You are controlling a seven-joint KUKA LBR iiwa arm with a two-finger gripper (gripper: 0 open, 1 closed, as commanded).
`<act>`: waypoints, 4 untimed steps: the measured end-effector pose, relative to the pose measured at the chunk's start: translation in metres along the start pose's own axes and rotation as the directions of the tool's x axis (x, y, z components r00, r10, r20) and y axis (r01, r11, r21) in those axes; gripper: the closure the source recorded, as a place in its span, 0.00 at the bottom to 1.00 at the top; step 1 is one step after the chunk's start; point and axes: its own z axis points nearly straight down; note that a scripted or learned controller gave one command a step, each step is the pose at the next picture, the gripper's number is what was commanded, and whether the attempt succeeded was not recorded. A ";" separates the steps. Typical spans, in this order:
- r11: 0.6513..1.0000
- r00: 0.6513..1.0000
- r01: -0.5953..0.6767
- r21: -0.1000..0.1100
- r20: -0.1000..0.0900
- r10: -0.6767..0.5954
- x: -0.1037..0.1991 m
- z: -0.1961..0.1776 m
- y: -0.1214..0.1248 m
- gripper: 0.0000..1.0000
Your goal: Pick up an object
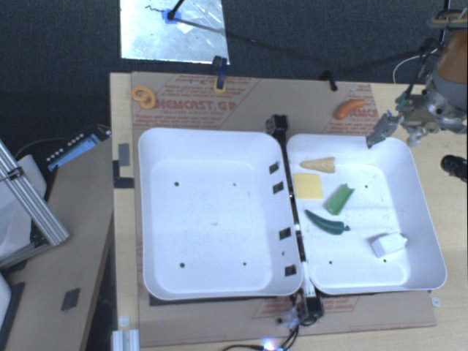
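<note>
Bins come first: the left bin and the right bin, which carries 5 small items. By my reading the approach step is in hand, with nothing grasped. The gripper hangs over the right bin's far rim, fingers spread, nothing between them. Candidates, well apart from it: dark green pepper, yellow square, light green piece, tan wedge, white block. Next it must descend onto 1.

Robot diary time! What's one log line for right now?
gripper: above right bin's far edge | holding: nothing seen | bin items: untouched | step: pick not begun
</note>
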 end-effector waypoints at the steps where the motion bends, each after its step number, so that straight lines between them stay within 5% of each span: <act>1: 1.000 1.000 0.005 0.013 -0.006 -0.005 0.056 0.161 0.013 0.00; 2: 1.000 1.000 0.005 -0.002 -0.002 -0.005 0.092 0.145 0.031 0.00; 3: 1.000 1.000 0.004 -0.008 0.000 -0.004 0.090 0.132 0.032 1.00; 4: 1.000 1.000 0.004 -0.008 -0.001 -0.004 0.116 0.041 0.032 1.00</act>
